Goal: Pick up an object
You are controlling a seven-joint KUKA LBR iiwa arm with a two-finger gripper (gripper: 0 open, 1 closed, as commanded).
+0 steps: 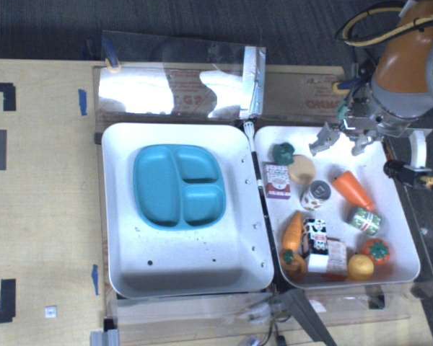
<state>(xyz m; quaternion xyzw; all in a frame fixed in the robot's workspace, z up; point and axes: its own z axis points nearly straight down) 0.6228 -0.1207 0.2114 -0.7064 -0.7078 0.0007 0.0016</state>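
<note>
Yellow lemon [360,266] at right bin's [408,225] near rim beside tomato [377,251]; orange carrot [353,189] lies mid-bin, apart from neighbours, likely light, stiff, smooth plastic; best pinched across thick end; gripper [343,140] above far edge, jaws spread, pinching nothing.
</note>
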